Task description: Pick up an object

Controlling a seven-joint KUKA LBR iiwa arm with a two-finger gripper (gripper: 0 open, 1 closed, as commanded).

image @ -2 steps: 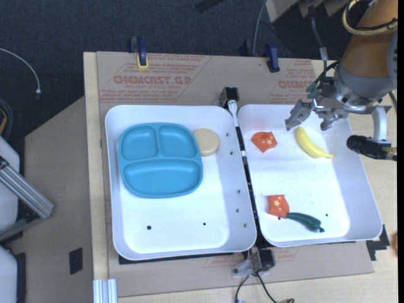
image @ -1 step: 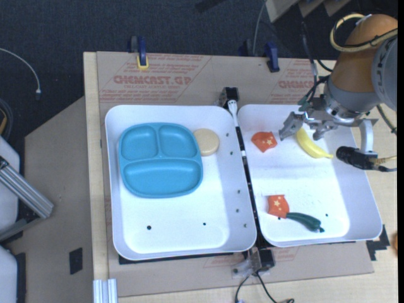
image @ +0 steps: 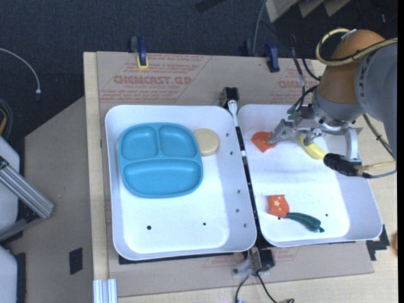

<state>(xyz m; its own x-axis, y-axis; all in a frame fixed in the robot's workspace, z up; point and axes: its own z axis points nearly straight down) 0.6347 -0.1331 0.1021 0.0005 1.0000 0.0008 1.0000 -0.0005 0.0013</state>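
**Red toy at the fingertips, not yet lifted**

The red toy [image: 261, 140] lies in the right bin [image: 353, 226], near its upper left corner, and the gripper [image: 276, 136] sits right against it. You can see the fingers spread slightly, with their tips touching or just beside the toy's right edge, but you cannot tell whether the toy is truly between them, so treat it as not yet held.

Watch for a glancing grip: the fingers seem to meet only one edge of the toy, so closing may push it toward the bin wall rather than clamp it. A small, soft-looking piece could also slip out on the lift. The yellow piece [image: 312, 149] lies just under the wrist, and the arm could nudge it.

Count what you have. In the right bin: one red toy, one yellow piece, one orange block [image: 277, 204] and one green pepper [image: 305, 220], the last two touching. In the left bin [image: 170, 232]: one blue divided plate [image: 161, 160] and one tan disc [image: 206, 141] beside it. Two bins rest on the tabletop [image: 101, 93].
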